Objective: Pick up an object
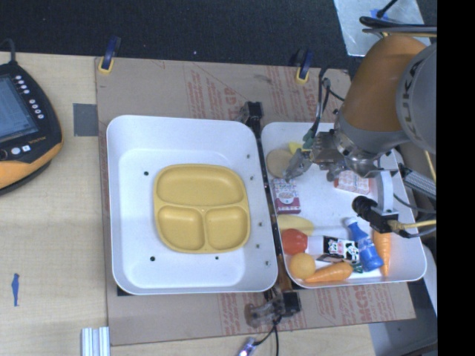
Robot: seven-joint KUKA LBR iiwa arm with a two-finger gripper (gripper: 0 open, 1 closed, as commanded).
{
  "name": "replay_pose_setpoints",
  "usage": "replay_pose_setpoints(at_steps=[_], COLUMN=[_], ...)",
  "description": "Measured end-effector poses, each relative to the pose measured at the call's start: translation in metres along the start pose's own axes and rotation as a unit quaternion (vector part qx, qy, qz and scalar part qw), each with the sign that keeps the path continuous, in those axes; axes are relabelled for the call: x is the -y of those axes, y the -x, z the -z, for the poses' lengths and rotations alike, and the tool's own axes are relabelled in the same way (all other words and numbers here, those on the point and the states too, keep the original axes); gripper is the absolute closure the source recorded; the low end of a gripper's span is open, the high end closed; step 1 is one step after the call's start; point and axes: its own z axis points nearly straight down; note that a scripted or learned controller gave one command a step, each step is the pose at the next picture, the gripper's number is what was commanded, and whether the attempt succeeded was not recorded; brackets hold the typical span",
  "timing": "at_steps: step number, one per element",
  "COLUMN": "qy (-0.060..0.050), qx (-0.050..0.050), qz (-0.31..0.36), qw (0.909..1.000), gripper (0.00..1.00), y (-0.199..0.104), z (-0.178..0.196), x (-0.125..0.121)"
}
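Jaws first: impossible to tell, under the wrist's shadow, whether spread or closed, and nothing seen caught between them. Hung the gripper (299, 162) low over the far-left corner of the right bin (415, 273), tip just beside a flat tan disc (277, 162), perhaps touching its edge; too dim to say. Looked like the approach stage, with the pick not yet made.

Best, by this reading, to centre over the disc before closing. Thin and flat against the floor, so likely to slip out unless taken across its rim. Tight too against the bin wall, so little room on that side. Easier targets nearby, arguably: a small red packet (286, 196) just toward the front, then a yellow banana-like piece (295, 223), a red tomato (294, 240) and an orange fruit (302, 264), packed close together. Further right, a carrot (326, 274) lying along the front wall, a black-and-white box (340, 248), a blue bottle (364, 245) and a second carrot (382, 252), crowded enough to risk grabbing two at once. Partly tucked under the arm, a pinkish packet (349, 182).

Off to the left, a yellow divided tray (202, 206) in the left bin (122, 199), well apart from the action.

On writing: print on the red packet and the box, too small to read. Faint red lettering across the cardboard sheet (185, 87), not legible either. No readable text on the pendant (18, 128).
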Motion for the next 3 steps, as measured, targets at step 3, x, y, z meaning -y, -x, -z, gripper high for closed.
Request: replay_pose_setpoints(at_steps=[3], qy=[0.002], qx=[0.001], qz=[-0.001], qw=[1.0], gripper=[0.0], y=[0.043], z=[-0.096], x=[-0.086])
